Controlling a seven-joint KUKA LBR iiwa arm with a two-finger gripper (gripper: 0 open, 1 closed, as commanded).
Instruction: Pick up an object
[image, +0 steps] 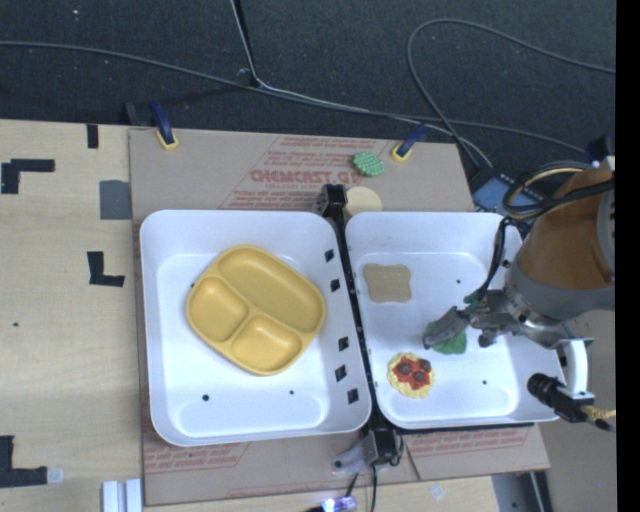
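In the right bin (500, 235), my gripper (455, 328) hangs low over a small green object (454, 344), which peeks out just below it and is partly hidden by it. A tan toast-shaped piece (386, 282) lies toward the bin's back left. Near the front lies a small round yellow toy with red topping (411, 374). The grey arm with its orange band (565, 255) comes in from the right.
The left bin (165, 400) holds a yellow divided plate (256, 308). Behind the bins, on the cardboard, lie a small green piece (368, 162) and a tan round piece (364, 199). Cables run across the dark floor at the back.
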